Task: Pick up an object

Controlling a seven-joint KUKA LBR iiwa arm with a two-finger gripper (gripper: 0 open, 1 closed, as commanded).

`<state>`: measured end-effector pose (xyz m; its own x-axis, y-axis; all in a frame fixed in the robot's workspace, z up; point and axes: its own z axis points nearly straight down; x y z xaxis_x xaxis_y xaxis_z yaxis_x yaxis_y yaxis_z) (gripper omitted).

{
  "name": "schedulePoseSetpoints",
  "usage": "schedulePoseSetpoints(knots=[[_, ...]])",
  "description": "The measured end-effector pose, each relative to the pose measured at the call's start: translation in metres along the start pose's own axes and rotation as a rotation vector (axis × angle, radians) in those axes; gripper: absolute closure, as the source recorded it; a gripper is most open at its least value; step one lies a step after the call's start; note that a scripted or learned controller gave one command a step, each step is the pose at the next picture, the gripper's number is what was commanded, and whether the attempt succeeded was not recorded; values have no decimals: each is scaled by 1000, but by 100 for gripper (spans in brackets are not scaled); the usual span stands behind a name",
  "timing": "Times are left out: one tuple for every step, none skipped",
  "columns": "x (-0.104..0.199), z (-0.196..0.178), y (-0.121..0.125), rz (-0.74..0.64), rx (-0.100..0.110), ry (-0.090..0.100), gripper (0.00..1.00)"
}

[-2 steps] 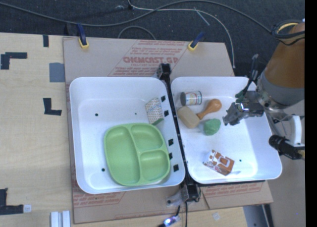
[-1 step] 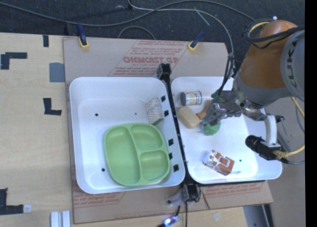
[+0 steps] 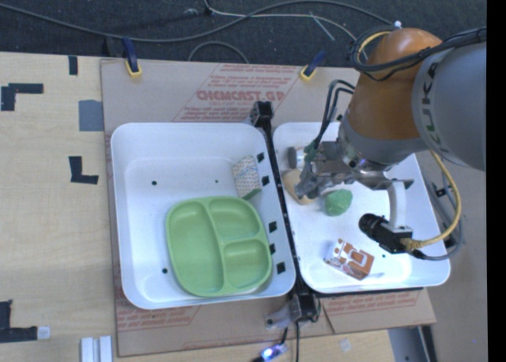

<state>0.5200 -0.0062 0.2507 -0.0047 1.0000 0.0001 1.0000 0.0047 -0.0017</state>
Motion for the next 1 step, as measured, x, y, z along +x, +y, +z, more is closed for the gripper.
schedulePoseSetpoints(knots=[[53, -3, -2, -2, 0, 1, 100]])
